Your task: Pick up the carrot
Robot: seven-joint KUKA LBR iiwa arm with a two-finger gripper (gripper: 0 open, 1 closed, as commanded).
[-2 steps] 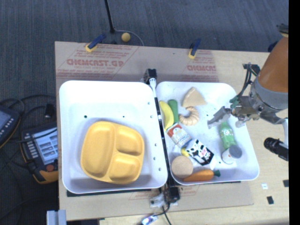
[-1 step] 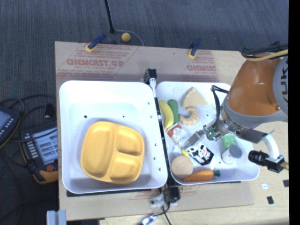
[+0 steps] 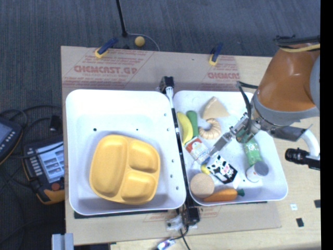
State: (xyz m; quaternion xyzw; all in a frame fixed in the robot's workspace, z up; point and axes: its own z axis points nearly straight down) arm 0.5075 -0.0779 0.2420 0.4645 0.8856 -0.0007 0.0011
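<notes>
Arm (image 3: 289, 85) slanting into right bin (image 3: 276, 189), pincer (image 3: 214, 152) state unclear, carrot (image 3: 221, 195) well below.

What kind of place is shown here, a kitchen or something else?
Probably a robotics lab test bench, not a kitchen: a robot arm reaches over two white bins of toy food like the carrot, on clamped board.

Floor: dark grey carpet (image 3: 62, 14), on the far and left sides of the bench.
Bench: pale wooden top (image 3: 244, 69), partly under a brown cardboard sheet (image 3: 112, 69).
Clamps: blue-yellow clamp (image 3: 105, 47) and another (image 3: 215, 53), on the bench's far edge.
Left of bench: electronic devices (image 3: 44, 165) on the carpet.
</notes>
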